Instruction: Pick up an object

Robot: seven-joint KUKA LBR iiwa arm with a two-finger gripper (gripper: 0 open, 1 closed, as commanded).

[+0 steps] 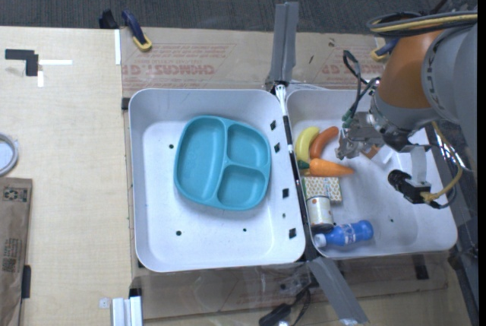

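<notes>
View from above and at a slant onto a bench with two shallow white bins side by side. The left bin (152,188) carries a single light blue divided plate (224,163), lying flat near its centre. The right bin (383,207) carries the small objects on offer for picking, all crowded along its left wall: a yellow banana (306,142) at the far end, a red-orange pepper-like piece (325,137) touching it, an orange carrot (331,167) lying crosswise just nearer, then a tan speckled block (323,188), a small jar (319,211), and a blue bottle (347,234) on its side in the near left corner. The grey arm with its orange band reaches in over the right bin's far right corner, and the gripper (351,144) hangs low just beside the pepper-like piece and the thick end of the carrot, probably because those are the nearest loose items to grab. Whether the gripper is open or closed cannot be told from this angle, and no object is visibly held. The right half of that bin's floor is bare, leaving the arm room to descend.
</notes>
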